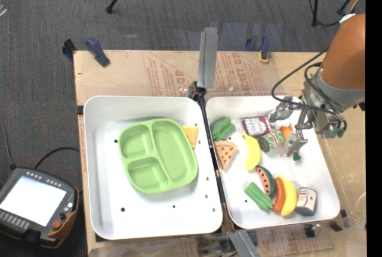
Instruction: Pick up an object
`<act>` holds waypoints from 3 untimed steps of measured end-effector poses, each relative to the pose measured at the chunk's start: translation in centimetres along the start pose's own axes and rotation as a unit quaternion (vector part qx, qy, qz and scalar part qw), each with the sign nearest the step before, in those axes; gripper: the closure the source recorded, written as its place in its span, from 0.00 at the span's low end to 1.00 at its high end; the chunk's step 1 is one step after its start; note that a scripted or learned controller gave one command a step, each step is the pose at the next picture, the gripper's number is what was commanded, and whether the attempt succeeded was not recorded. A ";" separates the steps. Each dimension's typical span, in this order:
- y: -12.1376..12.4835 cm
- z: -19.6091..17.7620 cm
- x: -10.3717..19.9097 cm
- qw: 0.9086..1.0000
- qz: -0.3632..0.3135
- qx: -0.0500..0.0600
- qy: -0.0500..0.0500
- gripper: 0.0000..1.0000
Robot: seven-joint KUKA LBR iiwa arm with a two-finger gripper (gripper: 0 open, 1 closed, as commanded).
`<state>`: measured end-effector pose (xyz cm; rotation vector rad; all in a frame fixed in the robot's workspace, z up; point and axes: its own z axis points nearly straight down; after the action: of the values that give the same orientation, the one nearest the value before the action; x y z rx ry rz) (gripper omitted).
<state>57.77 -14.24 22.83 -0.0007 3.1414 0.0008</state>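
The hand (290,128) hangs over the upper right part of the right bin (325,175), its two fingers spread apart with nothing between them. Just below and left of it lie a small can (272,141), a purple packet (255,126) and a banana (252,152). Further down sit a watermelon slice (265,179), green beans (258,196) and a second banana (289,196). The bin's right side stays open. A green plate (159,155) takes up most of the left bin (101,190).
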 end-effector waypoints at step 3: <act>2.8 12.5 3.1 0.997 0.079 -0.001 -0.003 0.00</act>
<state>54.63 -11.48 10.34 0.2483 3.1256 0.0024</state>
